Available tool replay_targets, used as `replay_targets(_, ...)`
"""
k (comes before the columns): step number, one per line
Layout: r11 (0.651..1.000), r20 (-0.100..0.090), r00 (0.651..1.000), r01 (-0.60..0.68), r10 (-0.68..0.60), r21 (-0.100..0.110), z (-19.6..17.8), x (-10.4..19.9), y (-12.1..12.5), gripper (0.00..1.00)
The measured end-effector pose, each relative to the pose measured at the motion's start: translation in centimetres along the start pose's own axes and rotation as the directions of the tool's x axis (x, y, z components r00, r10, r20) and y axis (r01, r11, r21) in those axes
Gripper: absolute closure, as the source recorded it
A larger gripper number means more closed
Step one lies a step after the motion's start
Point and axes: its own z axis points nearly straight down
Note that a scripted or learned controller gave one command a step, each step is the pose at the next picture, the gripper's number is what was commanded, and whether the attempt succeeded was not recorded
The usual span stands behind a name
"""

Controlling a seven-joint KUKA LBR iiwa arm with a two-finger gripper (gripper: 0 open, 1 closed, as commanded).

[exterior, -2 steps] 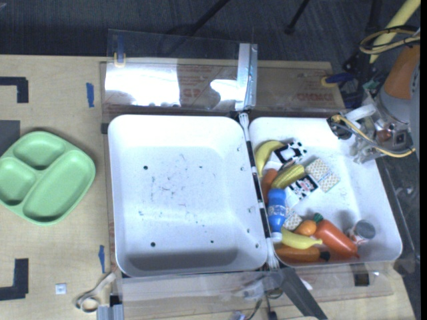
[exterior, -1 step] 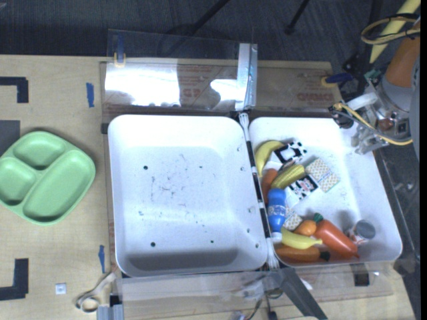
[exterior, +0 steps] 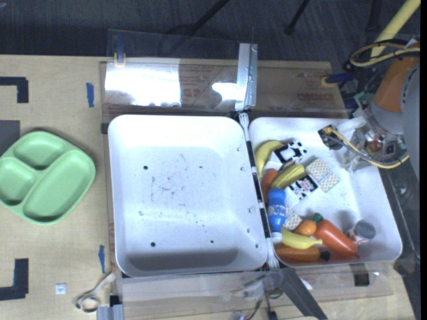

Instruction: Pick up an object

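Objects [exterior: 300,205] piled, partly overlapping

lab | taped wooden bench [exterior: 53,79] | two white bins [exterior: 180,129] | tripod legs [exterior: 227,5]

Open floor is offered by the left bin [exterior: 180,192], well away from the gripper [exterior: 347,145]. Just beside the gripper, the right bin [exterior: 380,205] is crowded: bananas [exterior: 267,153], a blue bottle [exterior: 277,209] and a carrot [exterior: 333,237] are piled along its left and near sides.
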Motion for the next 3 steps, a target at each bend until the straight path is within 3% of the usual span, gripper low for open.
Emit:
replay_targets(1, 1.000, 0.004, 1.000, 0.014, -0.014, -0.003, -3.2, 1.7, 0.8, 1.00)
replay_targets(2, 1.000, 0.003, 1.000, 0.005, -0.005, -0.001, -0.7, 0.3, 0.2, 1.00)
replay_targets(3, 1.000, 0.004, 1.000, -0.004, 0.004, -0.003, -3.5, 1.4, 0.8, 1.00)
